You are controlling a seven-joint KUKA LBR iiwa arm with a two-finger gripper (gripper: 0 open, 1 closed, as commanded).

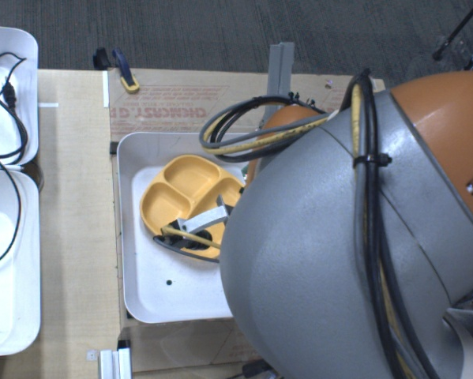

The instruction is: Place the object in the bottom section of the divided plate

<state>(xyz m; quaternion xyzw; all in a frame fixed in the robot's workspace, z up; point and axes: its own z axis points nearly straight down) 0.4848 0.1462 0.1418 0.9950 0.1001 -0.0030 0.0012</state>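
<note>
One yellow divided plate (pixel 181 196), two white bins (pixel 129 235)

My bench (pixel 78 212) is a pale, wood-grained surface. A shallow white plastic bin (pixel 129 235) with rounded corners rests directly on it. Left of that bin, a second shallow white bin (pixel 15 322) sits at the frame edge, with bare bench between the two. Beyond the first bin, a flattened brown cardboard sheet (pixel 173 101) with red lettering lies flat on the bench. A small blue-and-yellow clamp (pixel 124 71) sits at the cardboard's far left corner.
</note>
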